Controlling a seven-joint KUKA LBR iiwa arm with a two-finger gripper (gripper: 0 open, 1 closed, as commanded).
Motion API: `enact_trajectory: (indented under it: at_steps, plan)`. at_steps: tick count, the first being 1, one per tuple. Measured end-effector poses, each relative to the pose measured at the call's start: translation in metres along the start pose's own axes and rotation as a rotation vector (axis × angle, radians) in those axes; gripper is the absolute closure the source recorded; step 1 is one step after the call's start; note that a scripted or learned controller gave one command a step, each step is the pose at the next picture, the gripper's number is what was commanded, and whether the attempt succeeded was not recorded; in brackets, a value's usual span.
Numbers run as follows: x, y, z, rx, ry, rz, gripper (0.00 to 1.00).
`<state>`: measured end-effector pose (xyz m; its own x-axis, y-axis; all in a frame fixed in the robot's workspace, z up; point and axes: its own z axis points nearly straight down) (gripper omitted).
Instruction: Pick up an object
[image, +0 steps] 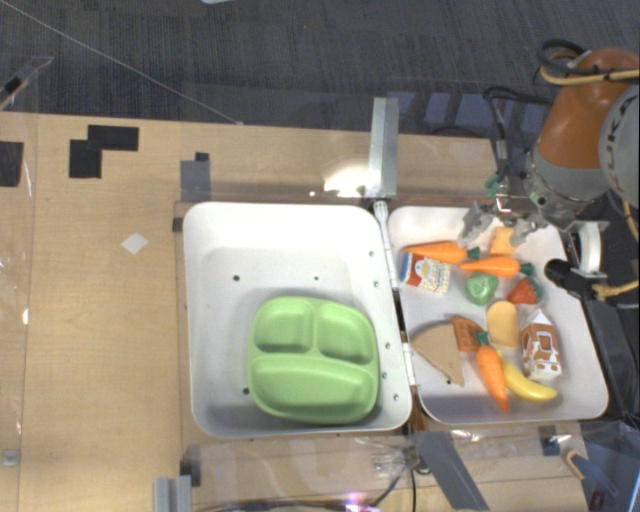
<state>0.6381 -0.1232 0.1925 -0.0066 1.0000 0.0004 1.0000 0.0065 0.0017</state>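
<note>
While the pincer (497, 228) is hanging apart over the right bin (590, 400), nothing is sitting between its fingers. Descent should be centring on one carrot (440, 253), avoiding neighbours.

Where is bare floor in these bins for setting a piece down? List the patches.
Left bin: a bare strip between its far wall and the green divided plate, plus a margin on the plate's left. Right bin: crowded with toy food under the gripper; bare at its near left corner.

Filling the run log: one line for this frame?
end effector: over right bin, upper end | nearest: carrot | left bin: green tray | grasp: unconfirmed
</note>
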Motion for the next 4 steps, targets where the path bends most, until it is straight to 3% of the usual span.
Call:
enact_trajectory:
  at_steps: [1, 2, 3, 4]
  plan:
    - [-0.002, 0.013, 0.083, -0.003, -0.001, 0.117, 0.00]
    - [-0.010, -0.046, 0.086, -0.048, -0.003, 0.124, 0.00]
    - [0.003, -0.056, 0.085, -0.053, -0.015, -0.023, 0.00]
    - [-0.004, -0.135, 0.098, -0.024, -0.008, -0.127, 0.00]
